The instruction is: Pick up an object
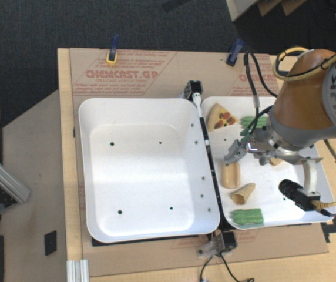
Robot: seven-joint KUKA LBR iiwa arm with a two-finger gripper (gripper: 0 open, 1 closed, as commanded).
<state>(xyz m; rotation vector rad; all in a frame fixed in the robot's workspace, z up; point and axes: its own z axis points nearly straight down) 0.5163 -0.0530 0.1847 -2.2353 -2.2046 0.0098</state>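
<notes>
In the right bin [274, 219], my gripper [239, 151] hangs low over the middle, just above the far end of a tan cylinder [231, 174]. A tan cone [244, 193] lies in front of the cylinder. Near the bin's front rim sits a green block [248, 217]. At the back, a pizza slice toy [220, 117] lies near the divider, and a green object [251, 123] is partly hidden behind the wrist. Nothing shows as held.
The left bin [91, 175] stands beside the right one, and their rims meet at a black-edged divider [206, 151]. Cardboard [133, 69] lies under both bins. The arm's orange band [309, 93] covers the right bin's back right part.
</notes>
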